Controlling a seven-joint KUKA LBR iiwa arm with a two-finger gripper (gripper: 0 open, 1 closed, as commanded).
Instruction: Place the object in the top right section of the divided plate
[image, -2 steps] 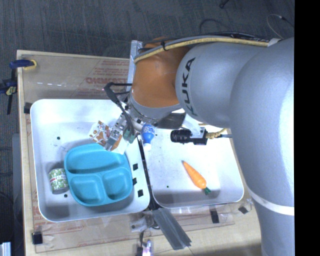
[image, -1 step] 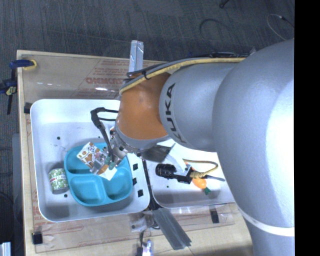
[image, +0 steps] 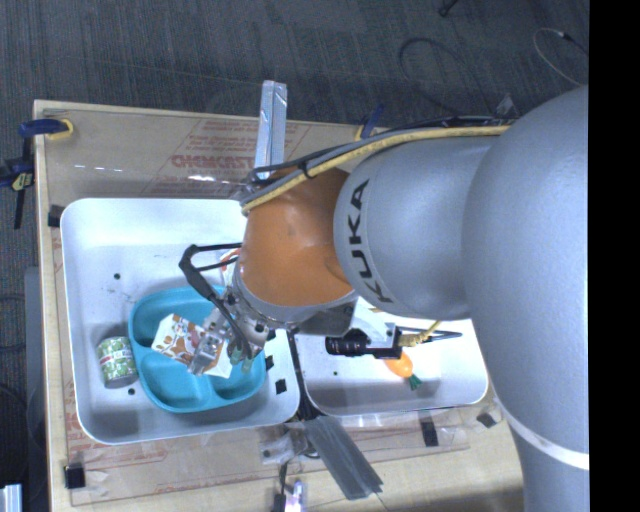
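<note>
"kuka" lettering on arm (image: 420, 240); printed packet (image: 182, 338) in divided plate (image: 150, 318).

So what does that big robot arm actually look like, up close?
The arm is made of bulky, rounded, smooth grey segments with the black letters KUKA on one. An orange band wraps it just above the wrist. Black and yellow cables run along the top. At its tip is a small metallic two-finger gripper.

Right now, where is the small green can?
The green can lies in the left bin, near its lower left corner, just left of the blue divided plate and apart from the gripper.
</note>
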